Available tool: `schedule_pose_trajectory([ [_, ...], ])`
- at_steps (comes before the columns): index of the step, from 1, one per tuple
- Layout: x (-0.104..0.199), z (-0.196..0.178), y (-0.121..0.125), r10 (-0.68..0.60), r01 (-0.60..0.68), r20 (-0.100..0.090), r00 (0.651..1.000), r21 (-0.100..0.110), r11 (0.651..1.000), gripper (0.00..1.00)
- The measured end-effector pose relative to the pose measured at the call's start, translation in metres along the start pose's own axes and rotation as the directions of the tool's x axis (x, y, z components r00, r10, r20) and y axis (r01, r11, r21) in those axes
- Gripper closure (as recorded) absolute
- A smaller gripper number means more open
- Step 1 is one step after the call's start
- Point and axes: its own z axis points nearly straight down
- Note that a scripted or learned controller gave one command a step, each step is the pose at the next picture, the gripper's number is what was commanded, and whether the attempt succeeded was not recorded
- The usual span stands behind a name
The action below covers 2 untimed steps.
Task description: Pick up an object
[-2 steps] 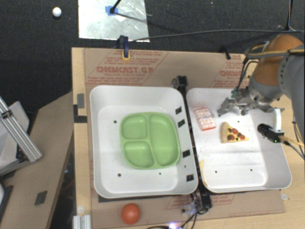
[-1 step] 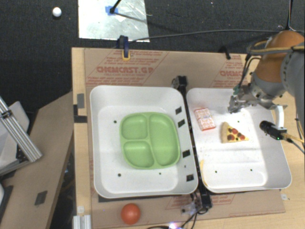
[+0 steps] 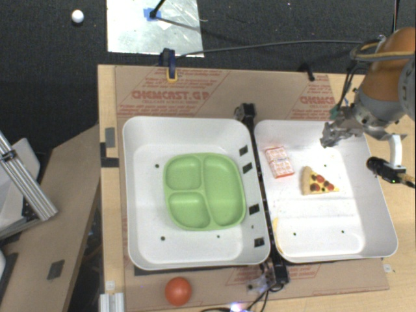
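Brown cardboard printed with faded red lettering covers the bench [image 3: 195, 90], and on it sit two shallow white bins side by side, both smooth moulded plastic with rounded corners. Black cloth hangs behind, with a crinkled silvery sheet [image 3: 155, 18] pinned to it. From where I stand the left bin [image 3: 140, 174] holds a pale green divided tray [image 3: 205, 190], matte plastic with three soft-edged compartments. The right bin [image 3: 364, 233] carries the smaller things: a toy pizza slice [image 3: 316, 182], wedge-shaped, yellow with red and dark toppings, lying near the bin's middle, and to its left, apart from it, a small flat packet [image 3: 278, 162], pale with red print. The grey arm with its orange band [image 3: 389, 70] reaches in from the right, and the gripper [image 3: 333, 137] hangs over the far part of the right bin, above and just beyond the pizza slice. I cannot tell how it is set, and I see nothing held in it. So the pick looks not yet made; choosing, descending and lifting all seem left. A round orange ball [image 3: 177, 290] rests outside the bins at the front edge.
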Motion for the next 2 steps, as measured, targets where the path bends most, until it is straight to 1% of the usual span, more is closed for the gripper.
schedule_pose_trajectory([
  [1, 0.007, -0.061, -0.002, -0.004, 0.004, 0.0, 1.0, -0.001, 1.0, 1.0],
  [2, 0.007, -0.111, 0.0, -0.004, 0.004, 0.001, 1.0, -0.002, 1.0, 1.0],
])
